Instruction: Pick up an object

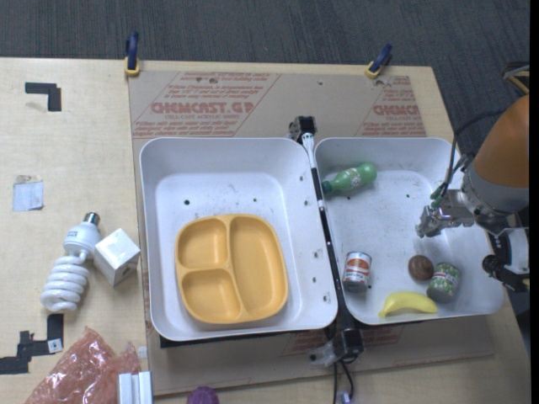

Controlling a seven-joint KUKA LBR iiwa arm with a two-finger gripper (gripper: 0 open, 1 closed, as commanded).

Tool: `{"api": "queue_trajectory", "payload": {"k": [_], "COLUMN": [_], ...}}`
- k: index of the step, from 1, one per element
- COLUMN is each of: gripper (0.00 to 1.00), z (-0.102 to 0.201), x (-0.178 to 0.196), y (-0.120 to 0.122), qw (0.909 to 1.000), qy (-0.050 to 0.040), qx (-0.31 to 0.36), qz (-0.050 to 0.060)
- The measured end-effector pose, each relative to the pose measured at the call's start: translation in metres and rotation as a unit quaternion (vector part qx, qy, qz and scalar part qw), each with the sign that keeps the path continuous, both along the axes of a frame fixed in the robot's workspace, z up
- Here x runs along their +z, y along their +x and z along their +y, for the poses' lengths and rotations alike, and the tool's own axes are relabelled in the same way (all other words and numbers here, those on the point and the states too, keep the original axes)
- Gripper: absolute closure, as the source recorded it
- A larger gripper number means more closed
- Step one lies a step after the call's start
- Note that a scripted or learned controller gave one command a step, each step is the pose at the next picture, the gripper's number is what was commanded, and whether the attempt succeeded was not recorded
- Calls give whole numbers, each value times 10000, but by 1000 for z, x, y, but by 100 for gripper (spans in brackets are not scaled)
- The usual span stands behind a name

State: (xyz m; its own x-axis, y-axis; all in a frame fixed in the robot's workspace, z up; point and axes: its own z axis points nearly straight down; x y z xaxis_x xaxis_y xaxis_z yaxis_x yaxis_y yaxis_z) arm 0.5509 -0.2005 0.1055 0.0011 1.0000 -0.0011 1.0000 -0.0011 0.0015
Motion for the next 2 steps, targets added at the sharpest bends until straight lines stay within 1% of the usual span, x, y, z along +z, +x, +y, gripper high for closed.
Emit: {"api": "queue_trajectory", "payload": {"k": [1, 2], "gripper": [100, 100], "z": [-22, -22], "x": [-13, -6], "y": [-48, -72], "qw": [10000, 10000], "qy": [2, -3], "qx": [0, -2], "qz": [1, -9]}}
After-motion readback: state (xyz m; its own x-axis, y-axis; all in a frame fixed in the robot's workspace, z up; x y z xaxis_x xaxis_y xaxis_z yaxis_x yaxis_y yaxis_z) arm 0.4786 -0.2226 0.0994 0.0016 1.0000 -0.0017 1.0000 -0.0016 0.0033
